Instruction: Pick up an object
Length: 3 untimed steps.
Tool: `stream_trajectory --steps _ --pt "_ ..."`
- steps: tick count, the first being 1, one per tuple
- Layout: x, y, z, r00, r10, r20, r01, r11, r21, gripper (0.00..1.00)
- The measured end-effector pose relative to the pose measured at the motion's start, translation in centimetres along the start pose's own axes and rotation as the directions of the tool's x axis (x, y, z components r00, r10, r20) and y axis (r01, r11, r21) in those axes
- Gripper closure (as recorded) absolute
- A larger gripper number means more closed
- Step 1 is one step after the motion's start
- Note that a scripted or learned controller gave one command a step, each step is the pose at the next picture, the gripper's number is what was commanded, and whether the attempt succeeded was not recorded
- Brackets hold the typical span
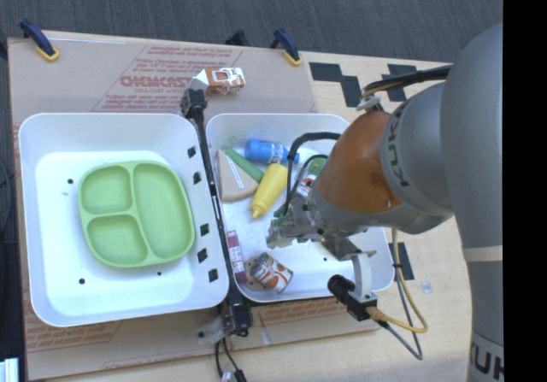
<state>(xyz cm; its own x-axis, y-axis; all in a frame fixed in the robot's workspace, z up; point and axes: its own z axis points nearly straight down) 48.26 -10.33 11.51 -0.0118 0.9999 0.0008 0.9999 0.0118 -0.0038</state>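
The right bin [224,127] holds a yellow mustard bottle [268,187], a blue bottle [264,150], a tan wedge [232,179] with a green piece [245,164] beside it, and a crumpled red-and-white can [267,273] near the front. My gripper [285,232] reaches down into this bin from the right, just below the yellow bottle's lower end and above the can. The arm's orange band and wrist hide most of the bin's right half.
The left bin [38,201] carries a green three-compartment plate [135,212]. A small orange-and-white carton [220,79] lies on the cardboard behind the bins. Black clips line the divide between bins. A yellow cable [400,322] trails off the front right.
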Motion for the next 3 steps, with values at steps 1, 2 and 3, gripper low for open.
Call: stream_trajectory --steps 1,2,3 --pt "0.0 0.0 0.0 1.000 0.000 0.000 0.000 1.000 0.000 0.00" --pt "1.0 -0.6 2.3 1.000 0.010 0.005 -0.010 1.000 -0.005 0.00" --pt "1.1 -0.5 1.3 1.000 0.003 0.002 -0.002 1.000 -0.002 1.00"
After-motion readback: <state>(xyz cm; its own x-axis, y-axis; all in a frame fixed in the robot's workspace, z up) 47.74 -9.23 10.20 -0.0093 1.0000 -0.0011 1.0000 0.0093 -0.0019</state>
